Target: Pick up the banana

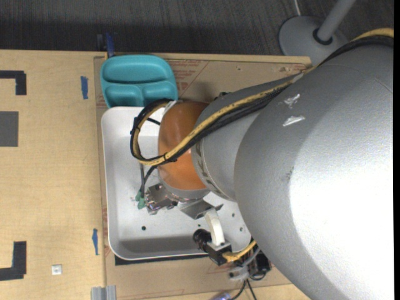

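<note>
Grey arm bulk fills the near side, its orange band hanging low over the white bin. I can't pick out the banana; it may lie hidden beneath the wrist, so the pick looks unfinished. Beyond sits a teal tray.

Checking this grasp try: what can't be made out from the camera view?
- Banana: not identifiable; the arm covers most of the white bin.
- Gripper: fingers hidden below the orange band and wrist.
- Teal object: lower part hidden by the bin's edge.
- Second bin: behind the arm.
</note>
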Motion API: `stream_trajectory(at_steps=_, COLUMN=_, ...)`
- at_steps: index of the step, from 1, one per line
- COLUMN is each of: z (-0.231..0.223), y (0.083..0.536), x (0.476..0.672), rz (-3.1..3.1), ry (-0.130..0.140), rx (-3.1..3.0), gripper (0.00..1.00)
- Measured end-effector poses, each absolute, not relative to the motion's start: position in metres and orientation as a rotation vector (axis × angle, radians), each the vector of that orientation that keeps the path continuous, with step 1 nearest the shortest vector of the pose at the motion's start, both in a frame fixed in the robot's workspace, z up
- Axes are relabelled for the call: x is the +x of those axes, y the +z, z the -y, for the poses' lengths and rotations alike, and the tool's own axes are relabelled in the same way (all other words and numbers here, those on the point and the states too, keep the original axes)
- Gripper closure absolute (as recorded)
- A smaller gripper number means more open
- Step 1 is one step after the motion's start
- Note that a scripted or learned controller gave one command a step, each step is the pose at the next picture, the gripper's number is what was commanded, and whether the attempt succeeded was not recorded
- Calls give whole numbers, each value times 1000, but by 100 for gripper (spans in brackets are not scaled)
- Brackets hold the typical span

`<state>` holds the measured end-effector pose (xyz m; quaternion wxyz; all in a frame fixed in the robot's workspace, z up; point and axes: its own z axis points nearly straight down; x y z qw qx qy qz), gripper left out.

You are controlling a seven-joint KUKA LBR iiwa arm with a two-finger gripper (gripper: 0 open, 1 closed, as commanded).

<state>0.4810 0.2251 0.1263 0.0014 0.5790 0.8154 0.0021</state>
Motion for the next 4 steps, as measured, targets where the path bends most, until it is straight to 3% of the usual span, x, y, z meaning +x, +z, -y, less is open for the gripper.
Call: stream_trajectory(at_steps=4, z=-227, y=165, x=482, rz=-2558, ry=11, rx=1811, gripper=100)
